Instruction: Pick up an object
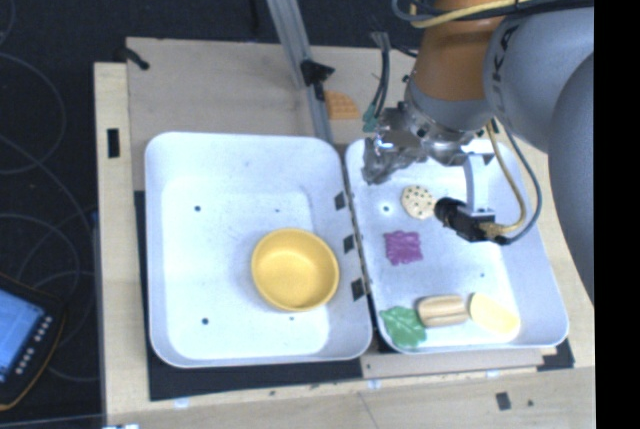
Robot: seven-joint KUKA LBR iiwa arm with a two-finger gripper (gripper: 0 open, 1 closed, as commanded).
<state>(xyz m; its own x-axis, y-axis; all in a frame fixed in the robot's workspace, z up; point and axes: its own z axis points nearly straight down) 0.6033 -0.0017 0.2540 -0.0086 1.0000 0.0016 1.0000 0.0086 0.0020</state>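
Bowl (294, 268), yellow, sat upright in the left bin (200, 167), toward that bin's 4 o'clock. Right bin (535, 267) held the rest. Gripper (380, 160) hung over its 11 o'clock corner, close to the divider between the bins; nothing seen between its tips, and whether it was clenched or released could not be told. Arm (470, 37) came in from 1 o'clock. Green piece (402, 324) lay at the bin's 7 o'clock corner. Purple piece (403, 246) lay near the bin's middle. Round beige disc (418, 202) with dark dots lay at 12 o'clock of it, near the gripper. Tan cylinder (442, 310) lay on its side just beside the green piece. Pale yellow piece (494, 314) touched the cylinder's 3 o'clock end.
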